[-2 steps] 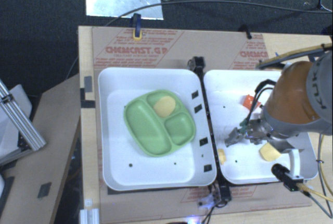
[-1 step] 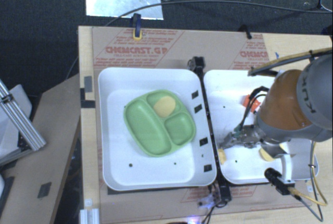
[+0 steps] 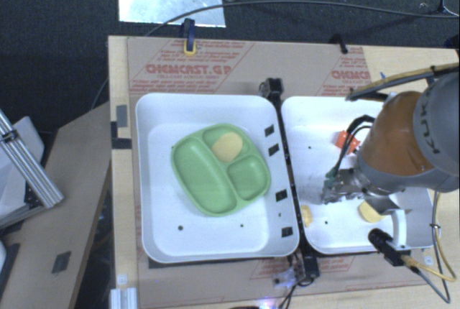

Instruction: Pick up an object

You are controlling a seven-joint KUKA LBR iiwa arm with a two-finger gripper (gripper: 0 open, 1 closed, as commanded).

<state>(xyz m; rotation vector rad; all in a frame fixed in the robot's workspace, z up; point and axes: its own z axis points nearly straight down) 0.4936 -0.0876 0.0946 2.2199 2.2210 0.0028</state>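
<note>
Gripper point(image 3: 332, 191) hangs low in the right bin point(image 3: 316, 128), near a yellow piece point(image 3: 306, 215). Whether it is open or closed, I cannot tell. Left bin point(image 3: 158, 157) holds a green tray point(image 3: 208, 182).

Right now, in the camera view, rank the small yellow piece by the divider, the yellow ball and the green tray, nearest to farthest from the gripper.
From the gripper:
1. Small yellow piece, right bin, by the divider.
2. Yellow ball, tray's upper compartment.
3. Green tray, left bin, taken at its middle; close to the ball.
</note>
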